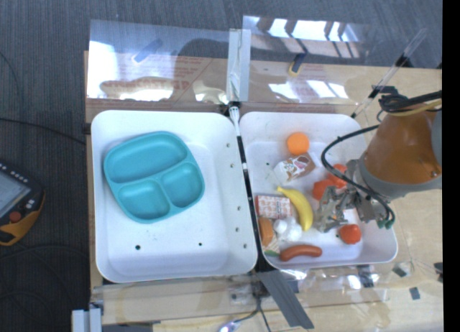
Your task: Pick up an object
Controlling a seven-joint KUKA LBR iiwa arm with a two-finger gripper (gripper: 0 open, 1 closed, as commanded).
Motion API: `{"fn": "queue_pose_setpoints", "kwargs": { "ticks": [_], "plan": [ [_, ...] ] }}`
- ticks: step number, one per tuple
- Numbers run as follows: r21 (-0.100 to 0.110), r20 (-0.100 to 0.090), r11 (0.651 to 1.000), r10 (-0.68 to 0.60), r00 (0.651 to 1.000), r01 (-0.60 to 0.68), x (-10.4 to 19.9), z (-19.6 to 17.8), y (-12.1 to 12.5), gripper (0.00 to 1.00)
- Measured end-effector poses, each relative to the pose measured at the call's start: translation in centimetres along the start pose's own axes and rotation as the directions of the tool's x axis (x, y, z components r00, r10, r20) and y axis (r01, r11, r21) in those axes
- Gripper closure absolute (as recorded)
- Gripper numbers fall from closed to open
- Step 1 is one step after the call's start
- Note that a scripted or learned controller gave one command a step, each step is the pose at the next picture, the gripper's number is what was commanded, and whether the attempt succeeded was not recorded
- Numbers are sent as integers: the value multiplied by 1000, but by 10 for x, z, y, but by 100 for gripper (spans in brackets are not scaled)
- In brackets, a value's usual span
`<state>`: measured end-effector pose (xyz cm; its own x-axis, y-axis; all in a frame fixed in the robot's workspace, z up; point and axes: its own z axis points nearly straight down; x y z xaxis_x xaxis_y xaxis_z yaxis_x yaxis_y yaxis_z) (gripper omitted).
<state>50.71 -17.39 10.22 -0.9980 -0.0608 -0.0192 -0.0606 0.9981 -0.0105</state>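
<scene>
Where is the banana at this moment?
In the camera view, the banana lies in the right bin, near its middle, below the orange ball and left of the gripper.

**Toy food crowded in the right bin**

Scattered across the right bin [251,180]. At the far side, an orange ball [297,143]; just nearer, a small brown-and-white packet [295,167]. Toward the middle, a yellow banana [301,207] lying lengthwise, touching a red-and-white box [273,206] on its left. Along the near edge, a reddish-brown sausage [300,252] lying flat. At the near right, a red tomato [349,233]. Small white pieces [287,229] between box and sausage, too small to identify.
</scene>
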Motion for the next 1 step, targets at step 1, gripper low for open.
{"fn": "queue_pose_setpoints", "kwargs": {
  "ticks": [1],
  "plan": [
    [-2,-13,937,349,937,-349,-41,11,1,100]
  ]
}}
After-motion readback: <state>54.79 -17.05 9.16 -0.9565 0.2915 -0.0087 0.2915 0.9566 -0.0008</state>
